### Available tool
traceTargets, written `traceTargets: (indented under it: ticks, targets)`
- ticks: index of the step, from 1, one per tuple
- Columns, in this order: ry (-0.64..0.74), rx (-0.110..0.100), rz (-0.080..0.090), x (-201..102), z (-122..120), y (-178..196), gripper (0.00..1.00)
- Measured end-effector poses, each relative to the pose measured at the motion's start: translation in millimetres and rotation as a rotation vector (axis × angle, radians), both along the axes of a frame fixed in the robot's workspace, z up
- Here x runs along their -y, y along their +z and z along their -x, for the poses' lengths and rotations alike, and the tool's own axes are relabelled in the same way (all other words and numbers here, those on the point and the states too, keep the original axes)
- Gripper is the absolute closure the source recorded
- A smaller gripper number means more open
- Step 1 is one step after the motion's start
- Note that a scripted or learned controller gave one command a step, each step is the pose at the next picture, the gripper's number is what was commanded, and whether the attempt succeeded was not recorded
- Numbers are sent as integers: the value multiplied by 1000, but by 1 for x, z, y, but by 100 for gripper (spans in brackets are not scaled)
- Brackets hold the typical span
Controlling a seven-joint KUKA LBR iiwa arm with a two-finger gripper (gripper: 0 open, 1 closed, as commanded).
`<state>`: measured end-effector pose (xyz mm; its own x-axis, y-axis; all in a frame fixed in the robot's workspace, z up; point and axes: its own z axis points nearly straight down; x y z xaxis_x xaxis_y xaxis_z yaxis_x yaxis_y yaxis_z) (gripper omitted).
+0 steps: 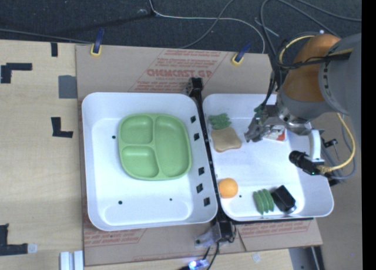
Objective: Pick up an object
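Observation:
My gripper (254, 132) hangs over the upper middle of the right bin (305, 188), just right of a tan bread-like piece (226, 140). A small red and white item (276, 136) lies partly under the wrist. A green leafy piece (220, 121) sits above the tan piece. Along the bin's front lie an orange ball (228, 188), a green ridged piece (263, 201) and a black block (285, 198). I see nothing held by the gripper.
The left bin (100, 145) holds a green divided plate (155, 146). Black clips run down the divider (202, 145) between the bins. A black fitting with a yellow cable (305, 162) juts from the arm over the right bin's right side.

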<state>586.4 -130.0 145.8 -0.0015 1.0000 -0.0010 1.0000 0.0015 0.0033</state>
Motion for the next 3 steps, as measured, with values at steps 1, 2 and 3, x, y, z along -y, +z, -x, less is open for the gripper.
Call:
traceTargets:
  ticks: [1, 2, 3]
  targets:
    - [1, 2, 0, -6, -6, 61, 100]
    - [0, 0, 0, -8, -5, 104, 100]
    - [5, -4, -2, -58, -13, 108, 100]
